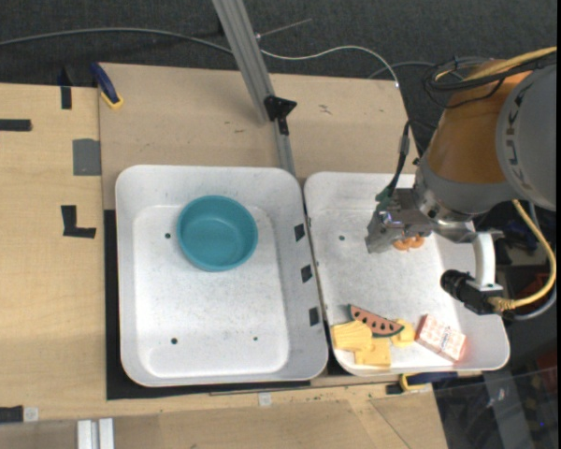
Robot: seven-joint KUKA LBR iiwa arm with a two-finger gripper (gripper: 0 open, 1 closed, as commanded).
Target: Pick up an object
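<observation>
My gripper (390, 234) hangs low over the upper middle of the right bin (346, 204), under the grey and orange wrist. A small orange object (412, 243) peeks out right beside the gripper's lower right side; whether it is held or just lies on the bin floor is not visible. A brown slice with a red edge (377, 321) and yellow wedge pieces (359, 339) lie at the bin's front left. A small pink and white box (442, 337) rests at the front right. A teal bowl (217, 232) stands upright in the left bin (140, 279).
A grey metal pole (246, 50) slants down from the top to the gap between the bins. A black fitting with a yellow cable (467, 293) juts from the arm over the right bin's right side. Blue-yellow clip (106, 85) lies on the bench, far left.
</observation>
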